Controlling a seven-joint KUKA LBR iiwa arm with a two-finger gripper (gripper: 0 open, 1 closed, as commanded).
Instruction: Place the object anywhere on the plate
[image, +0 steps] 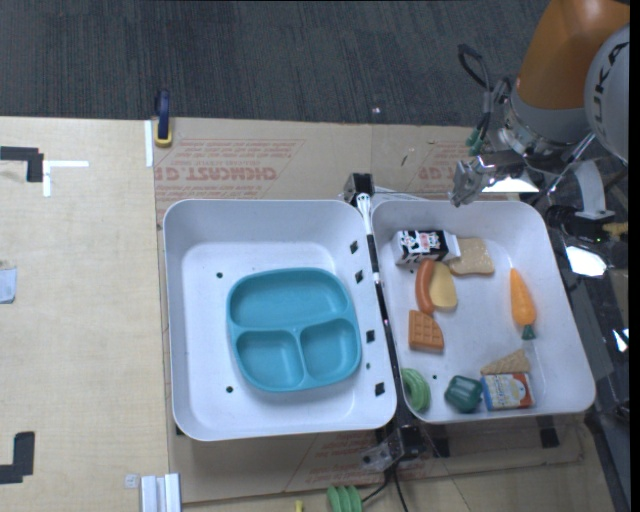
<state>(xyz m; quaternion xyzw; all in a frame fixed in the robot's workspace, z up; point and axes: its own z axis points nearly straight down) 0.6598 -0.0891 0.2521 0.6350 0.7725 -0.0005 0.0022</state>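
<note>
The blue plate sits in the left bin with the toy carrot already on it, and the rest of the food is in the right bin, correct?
Not quite. The blue plate does sit in the left bin, but the camera view shows nothing on it. The toy carrot lies in the right bin with the rest of the food.
</note>
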